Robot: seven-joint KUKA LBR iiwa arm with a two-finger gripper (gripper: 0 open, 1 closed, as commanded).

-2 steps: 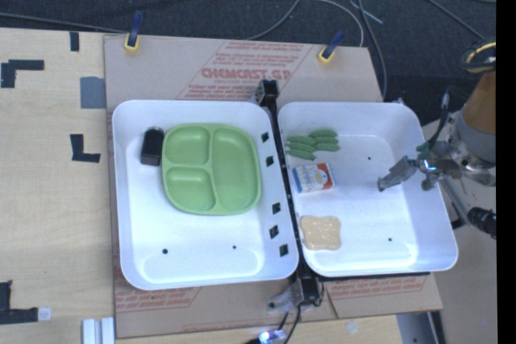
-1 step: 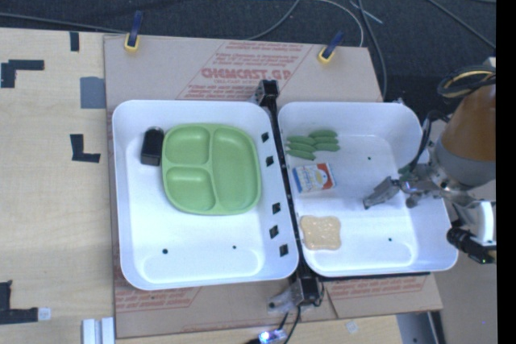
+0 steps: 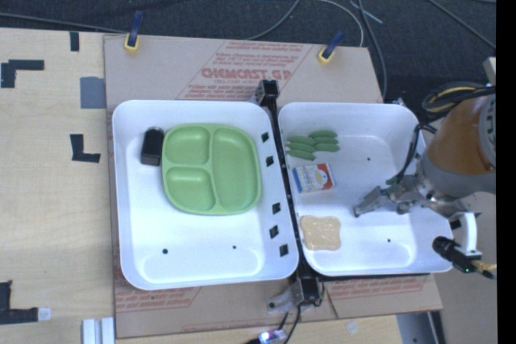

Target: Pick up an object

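From above, the claw [image 3: 360, 209] hangs low over bare floor in the right bin [image 3: 379, 113], its grip unreadable, with the toast slice [image 3: 320, 232], small carton [image 3: 312, 177] and green beans [image 3: 313, 143] lying to its left along the divider.

The right bin's [image 3: 403, 121] bare middle floor lies open, with green beans [image 3: 312, 143], carton [image 3: 312, 177] and toast [image 3: 320, 232] crowding its left side.

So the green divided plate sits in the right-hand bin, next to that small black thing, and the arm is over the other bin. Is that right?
Not quite. The camera view shows the green divided plate in the left bin, not the right one. The rest holds: the small black thing lies beside it, and the gripper is over the right bin.
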